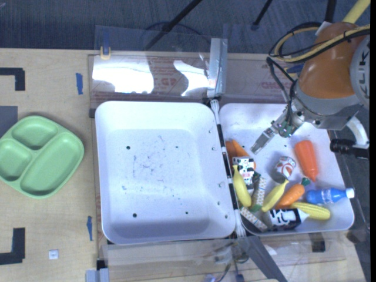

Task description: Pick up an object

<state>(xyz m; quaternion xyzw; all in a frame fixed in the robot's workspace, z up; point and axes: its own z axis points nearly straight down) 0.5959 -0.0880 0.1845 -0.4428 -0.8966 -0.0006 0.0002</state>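
Here the gripper (265, 138) hangs over the upper part of the right bin (346, 216), and whether it is open or closed I cannot tell. Below it lie the toys: an orange carrot (306, 159) to its right, a yellow banana (241, 190), a small ball (285, 168), and a blue bottle (328, 195). A green divided plate (38, 155) sits on the desk (47, 69), far left.

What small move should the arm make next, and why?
Probably lower the gripper toward the toys below it, perhaps the carrot on its right. It hangs above the right bin with nothing between its fingers, and all the toys lie in that bin's lower half, so it likely must descend to reach one.
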